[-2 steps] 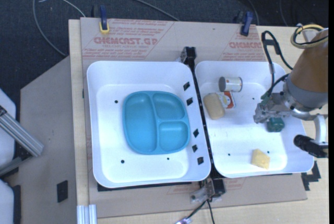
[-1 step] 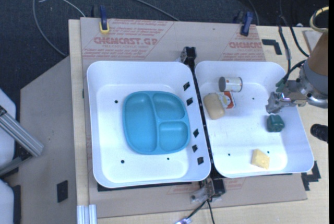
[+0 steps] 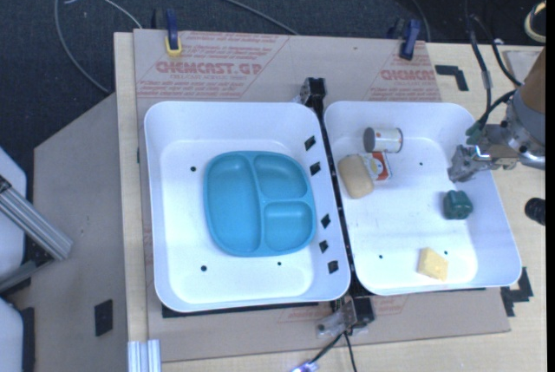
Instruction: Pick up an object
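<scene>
The right bin [image 3: 408, 114] holds several small objects. A silver can [image 3: 383, 139] lies on its side near the back. A tan rounded lump [image 3: 355, 176] sits beside an orange-and-white item [image 3: 379, 166]. A dark green object [image 3: 458, 205] rests near the bin's right wall, and a yellow wedge [image 3: 434, 264] lies at the front. My gripper [image 3: 463, 167] hangs over the right side of this bin, just behind and above the green object and apart from it. Nothing shows in its grasp.
The left bin [image 3: 173, 275] carries a blue divided plate [image 3: 259, 203] in its middle. A black divider with clips [image 3: 325, 188] runs between the bins. Blue clamps [image 3: 173, 32] hold the board's back edge. Cables trail over the dark floor behind.
</scene>
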`<state>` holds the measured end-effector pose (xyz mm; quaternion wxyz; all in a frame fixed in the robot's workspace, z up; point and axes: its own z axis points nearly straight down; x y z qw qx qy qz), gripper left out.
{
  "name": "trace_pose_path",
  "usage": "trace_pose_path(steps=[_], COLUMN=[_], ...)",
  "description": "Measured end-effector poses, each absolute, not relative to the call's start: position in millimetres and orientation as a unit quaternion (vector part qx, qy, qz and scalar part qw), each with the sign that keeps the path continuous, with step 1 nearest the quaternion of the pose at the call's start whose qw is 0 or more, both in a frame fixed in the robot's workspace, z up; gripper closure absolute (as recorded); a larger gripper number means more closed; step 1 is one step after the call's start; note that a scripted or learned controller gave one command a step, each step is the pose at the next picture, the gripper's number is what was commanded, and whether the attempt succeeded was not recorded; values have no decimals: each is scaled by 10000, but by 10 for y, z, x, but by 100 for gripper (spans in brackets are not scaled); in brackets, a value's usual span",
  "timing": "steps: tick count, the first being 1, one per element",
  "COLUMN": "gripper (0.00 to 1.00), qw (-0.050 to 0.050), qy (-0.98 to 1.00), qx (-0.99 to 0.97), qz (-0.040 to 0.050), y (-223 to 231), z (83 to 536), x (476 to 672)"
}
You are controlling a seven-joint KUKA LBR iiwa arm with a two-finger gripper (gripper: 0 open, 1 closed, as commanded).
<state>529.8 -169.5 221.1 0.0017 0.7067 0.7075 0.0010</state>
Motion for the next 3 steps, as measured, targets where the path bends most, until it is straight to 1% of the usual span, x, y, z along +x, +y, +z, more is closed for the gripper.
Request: trace_pose_path(steps=[1,2,3], gripper=[100,100,100], qw=[-21,-25,-8], qy=[7093,7090,7093], qx=[7049,7052,7049], qz=[7,4,11], y=[-1143,-613,-124], z=[2117,2035,1997], x=[5362,5437,5554])
